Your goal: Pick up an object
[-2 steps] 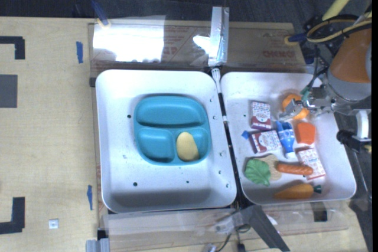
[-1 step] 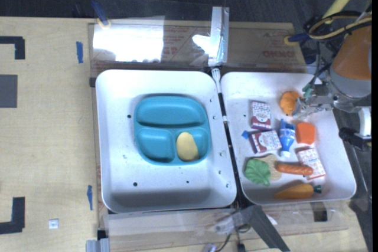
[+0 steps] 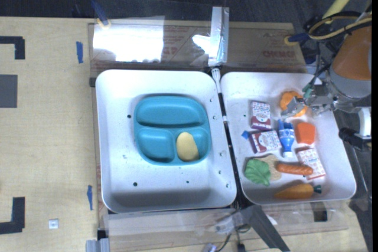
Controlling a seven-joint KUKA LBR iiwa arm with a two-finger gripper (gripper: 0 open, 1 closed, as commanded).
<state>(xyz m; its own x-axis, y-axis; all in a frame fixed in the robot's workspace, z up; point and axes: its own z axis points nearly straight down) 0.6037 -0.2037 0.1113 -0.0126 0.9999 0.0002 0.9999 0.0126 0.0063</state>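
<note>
End effector (image 3: 308,98), grip state indiscernible, poised above toy food crowding the right bin (image 3: 236,91), positioned for picking one.

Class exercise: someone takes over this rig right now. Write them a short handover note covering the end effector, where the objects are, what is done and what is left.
End effector: over the upper right corner of the right bin, beside an orange toy; whether it grips anything cannot be told.
Right bin: two small cartons, a blue bottle, an orange block, a green leafy toy, two carrots.
Left bin: blue divided tray with a yellow lemon-like toy in its lower right compartment.
Done: no pick confirmed.
Left: grasp and lift one object.
</note>
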